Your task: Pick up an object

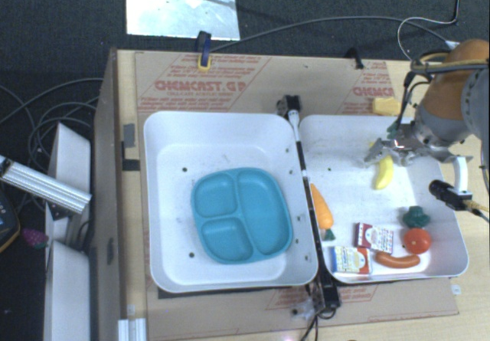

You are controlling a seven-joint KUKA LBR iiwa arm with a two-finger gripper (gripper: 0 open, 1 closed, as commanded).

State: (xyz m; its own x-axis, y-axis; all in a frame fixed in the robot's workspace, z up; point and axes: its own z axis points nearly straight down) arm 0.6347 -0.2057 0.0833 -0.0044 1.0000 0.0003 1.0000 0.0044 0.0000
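1. Banana (383,172), the small yellow toy piece nearest the arm's tool, lies in the upper part of the right bin (337,149), its long side running roughly up and down in the camera view.
2. Just above the banana's top end sits the gripper (393,145), a cluster of grey metal parts. Whether its fingers are spread or pressed together cannot be made out; nothing is visibly pinched between them.
3. Whether the tool touches the banana is also unclear, as their outlines meet at the fruit's upper tip.
4. Behind the gripper the grey arm (448,121) rises to an orange band (468,50) and is cut off at the right edge.
5. A black fitting (448,193) on the arm hangs over the bin's right side.
6. Lower in the same bin lie a dark green piece (416,217), a red tomato (417,240) and a sausage (396,260), close together near the right corner. The green piece is too small to identify.
7. Two small cartons (363,248) sit side by side left of the sausage; their print is illegible.
8. A carrot (322,208) lies against the divider between the bins.
9. A yellow block (385,106) rests on the bench behind the right bin, partly hidden by the arm's cables.
10. The left bin (172,148) holds a blue divided plate (241,214).
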